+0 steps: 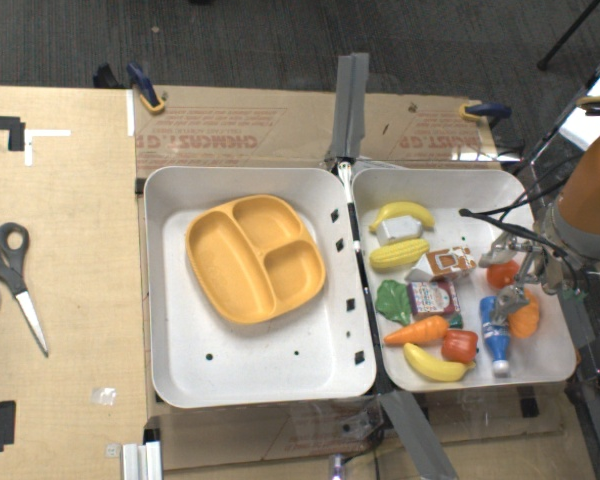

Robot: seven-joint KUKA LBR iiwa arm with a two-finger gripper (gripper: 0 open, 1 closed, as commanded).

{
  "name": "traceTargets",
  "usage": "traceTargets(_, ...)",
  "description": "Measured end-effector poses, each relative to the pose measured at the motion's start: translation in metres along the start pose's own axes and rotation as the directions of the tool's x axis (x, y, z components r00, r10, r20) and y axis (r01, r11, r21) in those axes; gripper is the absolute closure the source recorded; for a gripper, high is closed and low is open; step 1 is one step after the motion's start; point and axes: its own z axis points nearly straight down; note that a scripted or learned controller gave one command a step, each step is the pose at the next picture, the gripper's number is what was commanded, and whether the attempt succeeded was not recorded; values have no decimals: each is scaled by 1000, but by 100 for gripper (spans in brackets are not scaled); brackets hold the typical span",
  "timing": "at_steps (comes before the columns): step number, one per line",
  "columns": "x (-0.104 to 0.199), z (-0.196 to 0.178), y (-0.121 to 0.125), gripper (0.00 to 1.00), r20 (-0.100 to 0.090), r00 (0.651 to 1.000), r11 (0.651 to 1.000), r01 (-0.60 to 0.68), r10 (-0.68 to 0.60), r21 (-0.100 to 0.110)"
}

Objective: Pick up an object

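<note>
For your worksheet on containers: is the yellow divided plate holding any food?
Empty. The plate shows three bare compartments; the toy food lies in the right bin.

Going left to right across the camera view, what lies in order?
Grey-handled scissors → orange three-compartment plate in the left white bin → yellow corn cob → orange carrot → blue bottle → gripper.

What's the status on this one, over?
Pincer low over right bin, grip state unclear. Orange toy, blue bottle beside it. Yellow plate alone in left bin.
</note>
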Motion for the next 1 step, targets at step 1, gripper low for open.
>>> traceTargets(1, 36, -3, -6, 0, 10, 999, 999, -37, 37, 2)
